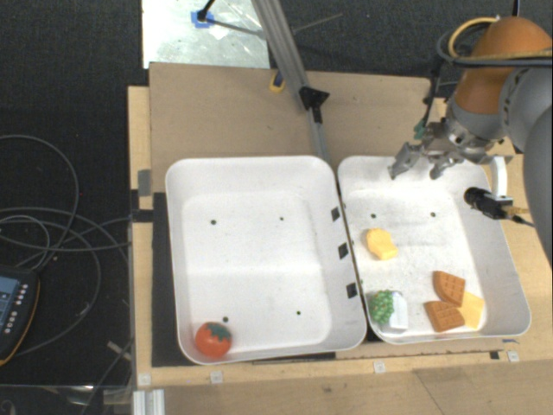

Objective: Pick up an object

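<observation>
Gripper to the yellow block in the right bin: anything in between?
No. In the camera view, bare white bin floor separates the open, empty gripper at the bin's far end from the yellow block.

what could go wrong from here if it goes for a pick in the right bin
1. The waffle pieces and the yellow wedge touch near the right bin's front rim, so a grasp there may shove one aside or catch two.
2. The gripper hangs open at the bin's far edge, apart from every item; a straight descent would likely close on nothing.
3. The yellow block is small and may slip.
</observation>
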